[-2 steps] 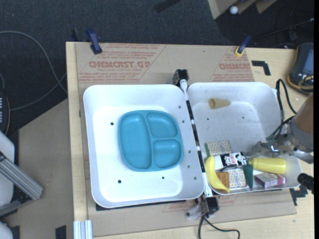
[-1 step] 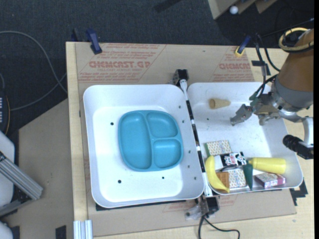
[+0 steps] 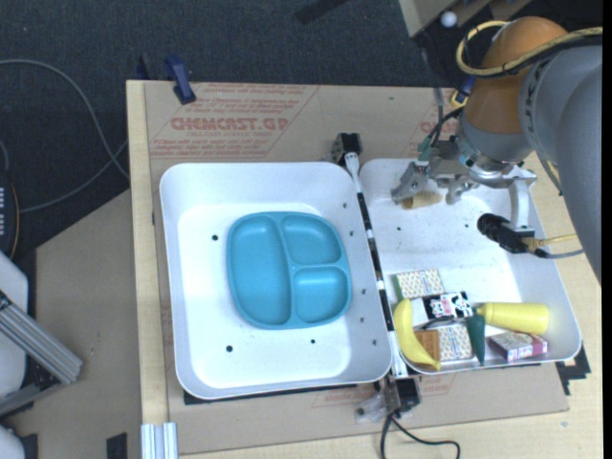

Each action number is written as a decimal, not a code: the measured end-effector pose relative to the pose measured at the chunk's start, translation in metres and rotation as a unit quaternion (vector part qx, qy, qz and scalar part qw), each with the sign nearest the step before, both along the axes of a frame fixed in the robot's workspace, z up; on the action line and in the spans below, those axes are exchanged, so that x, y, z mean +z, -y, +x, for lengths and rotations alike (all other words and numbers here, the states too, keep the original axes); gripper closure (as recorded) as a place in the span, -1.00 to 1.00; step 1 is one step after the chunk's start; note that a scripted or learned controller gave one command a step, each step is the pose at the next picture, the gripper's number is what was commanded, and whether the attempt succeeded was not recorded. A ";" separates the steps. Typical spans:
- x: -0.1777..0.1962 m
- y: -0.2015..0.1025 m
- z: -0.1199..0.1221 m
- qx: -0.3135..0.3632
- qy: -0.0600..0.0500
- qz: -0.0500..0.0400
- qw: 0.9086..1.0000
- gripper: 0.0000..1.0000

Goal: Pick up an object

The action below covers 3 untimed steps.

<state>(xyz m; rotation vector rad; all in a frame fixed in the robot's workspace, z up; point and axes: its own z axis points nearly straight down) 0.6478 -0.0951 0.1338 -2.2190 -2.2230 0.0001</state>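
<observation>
Two shallow white bins sit side by side on a bench, seen from above at a slant. At the nearest end of the right bin (image 3: 535, 266), a cluster of small items is crowded against the front wall. A yellow banana (image 3: 409, 331) curves along the left corner, and a yellow bottle (image 3: 512, 316) lies on its side towards the right. A small pink-and-white box (image 3: 517, 348) lies just in front of the bottle. Between the banana and the bottle are a black-and-white packet (image 3: 448, 305) and a brownish carton (image 3: 455, 344), and a patterned box (image 3: 419, 283) lies just behind the banana. These items touch or overlap one another. The middle of the right bin is bare white floor. In the left bin (image 3: 191, 256), a blue divided plate (image 3: 287, 268) with three compartments rests flat near the centre. At the far end of the right bin, the gripper (image 3: 428, 191) is low over the floor near the back left corner, well apart from the cluster. A small tan piece (image 3: 415, 200) shows right at its tip. It cannot be told whether the gripper is open or closed, or whether it has hold of that piece. The grey arm (image 3: 564, 94) with its orange band reaches in from the right. Beyond the bins lies a cardboard sheet (image 3: 229, 122) with red print, and a blue clip (image 3: 179, 79) sits at its far edge.
</observation>
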 end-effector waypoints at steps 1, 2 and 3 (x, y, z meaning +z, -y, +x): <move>-0.050 0.004 0.017 -0.001 -0.004 -0.001 1.000 -1.00; -0.049 0.068 -0.076 -0.002 -0.001 -0.001 1.000 -1.00; -0.049 0.030 -0.001 0.000 0.001 0.000 1.000 -1.00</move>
